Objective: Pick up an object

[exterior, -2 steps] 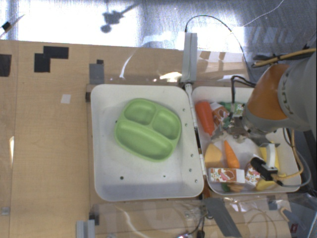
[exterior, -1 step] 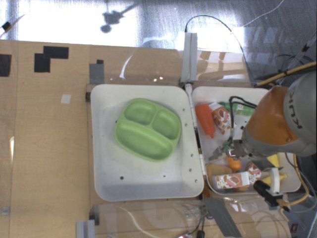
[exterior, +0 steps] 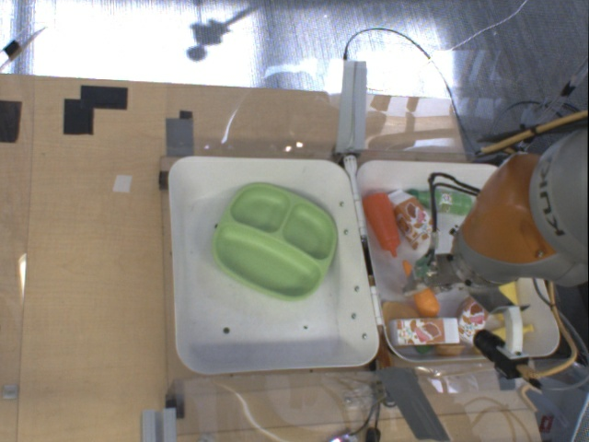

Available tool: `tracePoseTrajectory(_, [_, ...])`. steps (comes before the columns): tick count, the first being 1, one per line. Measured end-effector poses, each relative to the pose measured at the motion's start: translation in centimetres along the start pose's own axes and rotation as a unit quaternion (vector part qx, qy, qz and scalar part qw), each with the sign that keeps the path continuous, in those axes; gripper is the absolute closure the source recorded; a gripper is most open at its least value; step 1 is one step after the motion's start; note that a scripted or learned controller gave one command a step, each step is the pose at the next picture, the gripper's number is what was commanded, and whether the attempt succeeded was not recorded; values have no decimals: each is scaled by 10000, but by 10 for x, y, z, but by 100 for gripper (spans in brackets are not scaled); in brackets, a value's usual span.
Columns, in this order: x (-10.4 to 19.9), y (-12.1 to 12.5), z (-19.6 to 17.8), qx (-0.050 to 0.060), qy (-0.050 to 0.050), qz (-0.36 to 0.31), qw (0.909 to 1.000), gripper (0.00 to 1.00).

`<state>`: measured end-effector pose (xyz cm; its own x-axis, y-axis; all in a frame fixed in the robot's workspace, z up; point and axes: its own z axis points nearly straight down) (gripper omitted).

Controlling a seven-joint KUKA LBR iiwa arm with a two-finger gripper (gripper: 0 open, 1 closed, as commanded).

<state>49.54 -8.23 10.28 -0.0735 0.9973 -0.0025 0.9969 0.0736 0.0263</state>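
Two shallow white bins sit side by side on the wooden table (exterior: 83, 274). The left bin (exterior: 267, 339) holds one green divided plate (exterior: 274, 238) with three compartments. The right bin (exterior: 543, 339) holds the small things: one orange carrot-shaped piece (exterior: 381, 222) along its left wall, one rounded packet printed in red and white (exterior: 413, 221) just beside it, one green-and-white carton (exterior: 451, 201) farther right, one small orange ball (exterior: 426, 302) near the middle, and one flat box with red fruit pictures (exterior: 426, 331) against the near wall. Their printing is too small to read. The arm (exterior: 515, 219) covers the bin's right half, grey letters on its side cut off at the frame edge. The gripper (exterior: 440, 273) hangs just above the orange ball; whether its fingers are open or closed cannot be told.
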Motion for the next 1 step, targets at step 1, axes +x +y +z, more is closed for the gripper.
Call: tracePoseTrajectory(1, [-3,156,-80,95,11,-739,9972,100])
